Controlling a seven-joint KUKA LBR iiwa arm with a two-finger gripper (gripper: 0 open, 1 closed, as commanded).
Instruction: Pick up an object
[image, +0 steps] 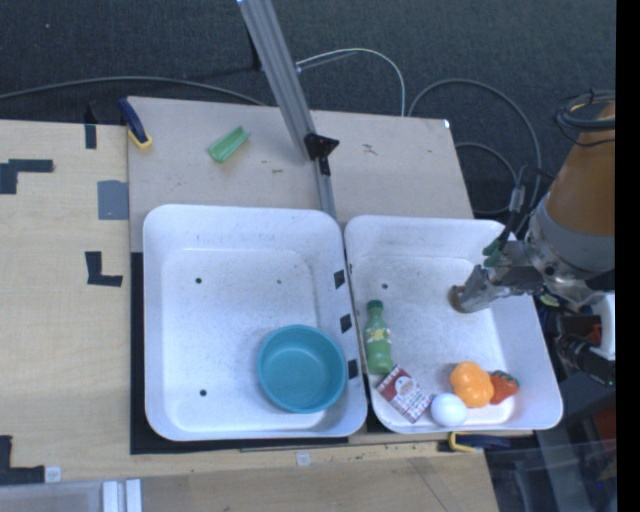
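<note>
In the right bin a small green bottle lies near the left wall. Along the front wall sit a red-and-white packet, a white egg-shaped ball, an orange fruit-like piece and a small red piece. My gripper hangs over the right side of this bin, above and behind the orange piece, with nothing visibly in it. The arm's orange band rises at the right edge.
A blue bowl rests in the left bin at its front right. Behind the bins lie a green object and a blue-and-yellow clamp. A grey metal pole slants down to the bins' shared back edge.
</note>
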